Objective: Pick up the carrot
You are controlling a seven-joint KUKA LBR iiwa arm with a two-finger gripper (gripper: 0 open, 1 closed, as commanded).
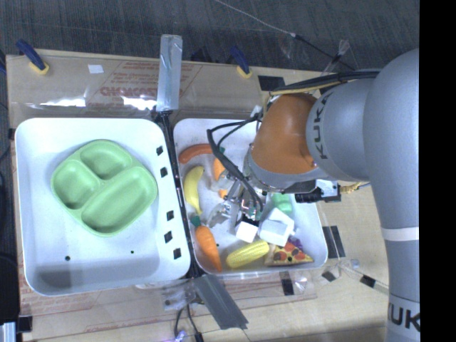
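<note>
Cardboard-topped bench point(64, 73), dark carpet point(85, 9) behind

Bench point(64, 301) bears two white bins: left point(32, 212); right point(313, 226).

Two white bins point(28, 191) seen on tabletop; one green divided plate point(105, 185), one carrot point(207, 244), one banana point(192, 187), one corn cob point(246, 254), one pizza slice point(291, 256) counted.
</note>
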